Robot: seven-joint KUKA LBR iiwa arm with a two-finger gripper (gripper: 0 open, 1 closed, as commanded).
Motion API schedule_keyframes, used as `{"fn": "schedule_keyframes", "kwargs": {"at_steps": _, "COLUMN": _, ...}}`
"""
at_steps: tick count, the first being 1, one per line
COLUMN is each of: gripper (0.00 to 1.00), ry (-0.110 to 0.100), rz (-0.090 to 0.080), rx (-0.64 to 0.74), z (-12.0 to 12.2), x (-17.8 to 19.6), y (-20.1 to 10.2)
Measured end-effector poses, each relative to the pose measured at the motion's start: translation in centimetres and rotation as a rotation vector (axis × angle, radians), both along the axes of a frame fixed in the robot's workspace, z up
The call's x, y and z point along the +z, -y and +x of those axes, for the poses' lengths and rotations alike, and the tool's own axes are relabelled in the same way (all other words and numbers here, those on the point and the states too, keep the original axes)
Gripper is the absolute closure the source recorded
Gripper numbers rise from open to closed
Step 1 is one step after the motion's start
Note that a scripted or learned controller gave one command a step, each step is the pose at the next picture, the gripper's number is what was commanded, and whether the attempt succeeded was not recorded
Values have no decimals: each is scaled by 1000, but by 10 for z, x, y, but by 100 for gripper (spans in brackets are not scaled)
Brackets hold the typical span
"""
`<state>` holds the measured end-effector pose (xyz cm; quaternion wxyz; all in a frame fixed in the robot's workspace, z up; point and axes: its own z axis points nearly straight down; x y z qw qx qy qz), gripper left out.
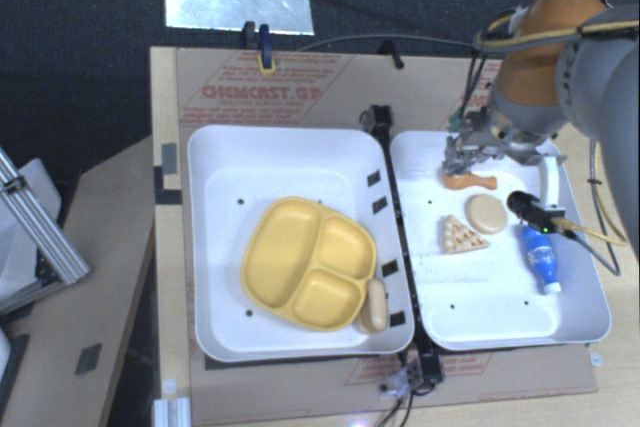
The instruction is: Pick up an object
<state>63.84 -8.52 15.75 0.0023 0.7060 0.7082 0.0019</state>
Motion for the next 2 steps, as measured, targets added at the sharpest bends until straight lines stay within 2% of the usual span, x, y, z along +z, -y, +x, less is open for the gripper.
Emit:
{"fn": "schedule_keyframes", "kwargs": {"at_steps": 1, "gripper": 100, "ry": 1, "rz": 0, "rx": -1, "z": -4, "x": 62, "y": 5}}
{"fn": "schedule_keyframes", "kwargs": {"at_steps": 2, "gripper": 100, "ry": -2, "rz": 0, "rx": 0, "z": -3, "x": 81, "y": 6}}
